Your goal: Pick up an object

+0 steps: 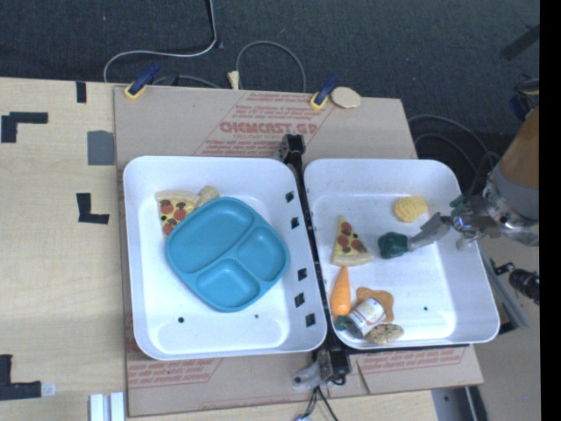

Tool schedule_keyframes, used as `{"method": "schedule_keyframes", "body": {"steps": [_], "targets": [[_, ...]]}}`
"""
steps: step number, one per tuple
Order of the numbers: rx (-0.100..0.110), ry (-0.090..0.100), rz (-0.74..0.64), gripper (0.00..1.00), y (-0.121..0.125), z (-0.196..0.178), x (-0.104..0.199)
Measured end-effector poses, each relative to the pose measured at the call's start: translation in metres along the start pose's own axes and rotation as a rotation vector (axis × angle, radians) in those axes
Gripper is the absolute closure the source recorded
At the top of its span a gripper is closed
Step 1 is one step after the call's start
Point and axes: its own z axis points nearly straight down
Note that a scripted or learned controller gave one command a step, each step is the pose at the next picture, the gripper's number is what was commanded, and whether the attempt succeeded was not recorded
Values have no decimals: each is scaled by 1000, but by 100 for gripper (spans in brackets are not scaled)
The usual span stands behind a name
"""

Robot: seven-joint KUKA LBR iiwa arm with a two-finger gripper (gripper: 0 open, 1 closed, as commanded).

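Gripper (pixel 431 229) reaches into the right bin (pixel 469 316) from its right rim, tip just beside a dark green object (pixel 392 245); I cannot tell how it is set. Near them lie a yellow cookie (pixel 409 208), a pizza slice (pixel 349 242), a carrot (pixel 340 292) and a can (pixel 366 311). A blue tray (pixel 227 253) fills the left bin (pixel 140 318).

open floor mid right bin (pixel 421 274), pizza slice (pixel 350 243), carrot (pixel 340 292), can (pixel 367 312) crowding its left
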Motion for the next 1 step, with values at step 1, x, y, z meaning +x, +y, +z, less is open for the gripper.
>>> {"method": "schedule_keyframes", "body": {"steps": [1], "targets": [[-8, -5, -4, 0, 54, 129, -5]]}}
